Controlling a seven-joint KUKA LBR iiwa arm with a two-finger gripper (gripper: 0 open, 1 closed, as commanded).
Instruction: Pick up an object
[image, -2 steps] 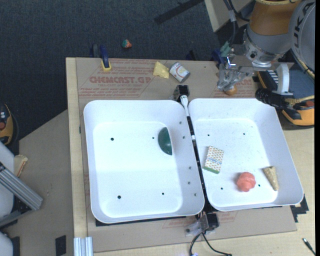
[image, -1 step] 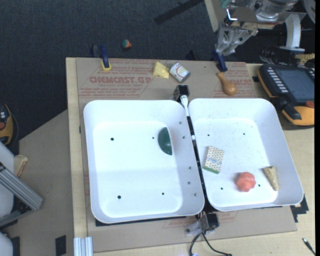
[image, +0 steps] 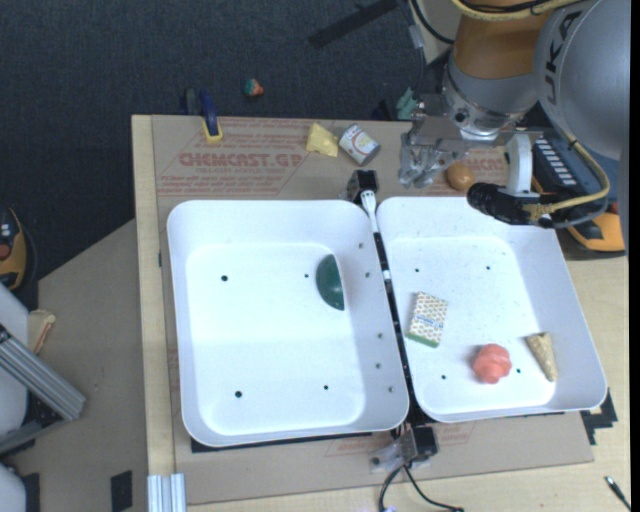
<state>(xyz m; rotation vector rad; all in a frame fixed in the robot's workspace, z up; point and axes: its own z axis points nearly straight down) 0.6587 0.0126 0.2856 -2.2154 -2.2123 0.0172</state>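
The arm reached in from the upper right, its grey body and orange band sitting above the far edge of the bench. The gripper hung past the back rim of the right bin, over the brown board, with nothing seen between its fingers; whether the fingers stood apart or together could not be told from this angle. The left bin held one dark green object near its right wall, toward the back half. The right bin held three items: a patterned small box near its left wall, a reddish-orange ball toward the front, and a tan wedge just beside the ball near the right wall. On the board behind the bins lay a yellow piece and a small white box close together, and a brown rounded object just right of the gripper. A black clip sat where the two bins met at the back.
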